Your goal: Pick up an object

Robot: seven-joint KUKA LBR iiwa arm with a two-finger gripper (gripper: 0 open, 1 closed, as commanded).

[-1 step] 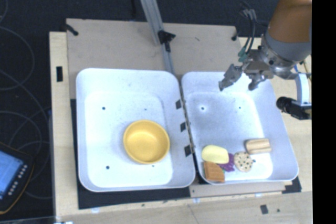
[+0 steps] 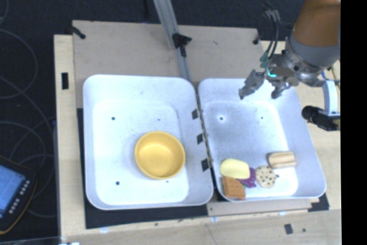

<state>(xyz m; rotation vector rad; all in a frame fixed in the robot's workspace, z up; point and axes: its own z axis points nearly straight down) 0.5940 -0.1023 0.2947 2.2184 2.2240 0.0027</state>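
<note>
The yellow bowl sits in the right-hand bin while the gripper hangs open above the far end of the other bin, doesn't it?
Not quite: the camera view shows the yellow bowl in the left-hand bin, not the right. The rest holds once the bins are swapped: the gripper hangs open above the far end of the other bin, the right-hand bin.

Bowl (image 2: 160, 154) in left bin (image 2: 103, 94)

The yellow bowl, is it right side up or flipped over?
Right side up. The yellow bowl in the left bin shows its hollow inside and round rim facing the camera.
</note>
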